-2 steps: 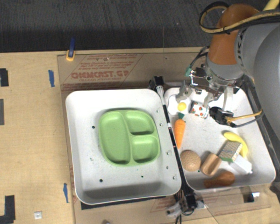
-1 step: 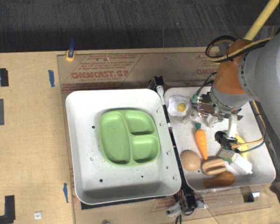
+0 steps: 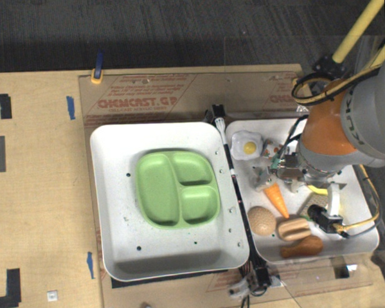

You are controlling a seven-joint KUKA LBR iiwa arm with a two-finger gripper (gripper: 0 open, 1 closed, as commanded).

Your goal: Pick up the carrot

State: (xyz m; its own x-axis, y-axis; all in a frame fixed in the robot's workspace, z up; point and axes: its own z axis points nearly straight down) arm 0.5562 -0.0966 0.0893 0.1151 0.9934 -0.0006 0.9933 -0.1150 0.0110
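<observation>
Spanning most of the view, the bench [image 3: 40, 190] bears two white bins side by side. The left bin [image 3: 119, 237] holds a green tray [image 3: 178, 188] with three compartments, set at its middle. The right bin [image 3: 362, 202] carries the food items, and the arm [image 3: 361, 125], grey with an orange band, reaches over its far right part from the right edge. The gripper [image 3: 280, 170] hangs low near the bin's middle, just above the carrot; whether it is spread or closed cannot be told, and nothing shows in its grasp. A bun-like roll [image 3: 293, 228] and a brown item [image 3: 302, 246] lie at the near edge, with a tan egg-shaped thing [image 3: 261, 220] beside them toward the left wall. A fried egg [image 3: 247, 145] sits in the far left corner. The carrot [image 3: 276, 199] lies at the bin's middle, tip toward the near edge, just beside the tan thing.
</observation>
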